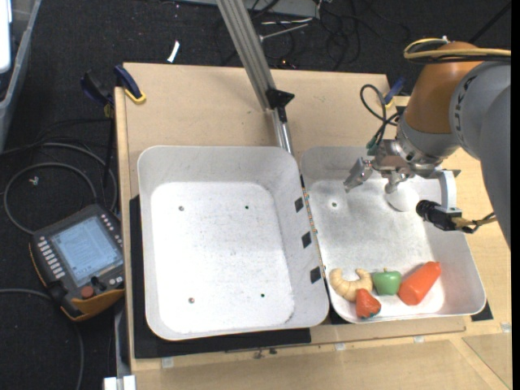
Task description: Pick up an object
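While the jaws (pixel 375 177) hang open and empty, the carrot (pixel 419 283) lies well apart.

Below the jaws, glossy plastic-looking toy foods (pixel 388 285) are lying in a matt, speckled white bin (pixel 463 254); bare wood-like bench (pixel 211 104) is showing around.

Two bins sit side by side on the bench (pixel 203 104), their inner edges touching. The left bin (pixel 154 177) lies nearer the bench's left edge, the right bin (pixel 459 254) nearer its right edge. In the right bin, four objects lie in a row along the front edge: a curved piece (pixel 348 283) toward the front-left corner, a small piece (pixel 367 302) just in front of it, a rounded piece (pixel 387 281) beside them, and a long piece (pixel 419 283) toward the front-right corner. The arm (pixel 455 96) reaches over the bench's right edge, and its gripper (pixel 375 177) hangs over the back part of the right bin, well apart from the row.
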Controlling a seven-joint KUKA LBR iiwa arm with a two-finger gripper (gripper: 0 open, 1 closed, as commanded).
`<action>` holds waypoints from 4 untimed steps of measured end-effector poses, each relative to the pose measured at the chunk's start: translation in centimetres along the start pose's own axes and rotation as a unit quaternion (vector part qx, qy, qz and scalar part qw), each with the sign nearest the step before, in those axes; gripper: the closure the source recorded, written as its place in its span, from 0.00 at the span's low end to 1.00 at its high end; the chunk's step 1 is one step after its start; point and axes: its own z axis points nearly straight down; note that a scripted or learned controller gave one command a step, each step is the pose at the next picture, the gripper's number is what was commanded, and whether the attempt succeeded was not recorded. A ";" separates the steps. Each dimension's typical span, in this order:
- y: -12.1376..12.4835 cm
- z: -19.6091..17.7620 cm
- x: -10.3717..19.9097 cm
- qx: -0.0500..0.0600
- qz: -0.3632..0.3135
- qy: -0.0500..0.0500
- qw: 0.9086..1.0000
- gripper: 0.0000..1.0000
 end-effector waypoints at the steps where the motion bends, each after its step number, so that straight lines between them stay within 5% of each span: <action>1: 0.3 -1.5 0.0 -0.005 0.000 -0.001 1.000 1.00; 3: 2.1 -11.6 1.1 -0.007 -0.003 -0.001 1.000 1.00; 4: 2.2 -12.7 1.1 -0.005 -0.002 -0.001 1.000 1.00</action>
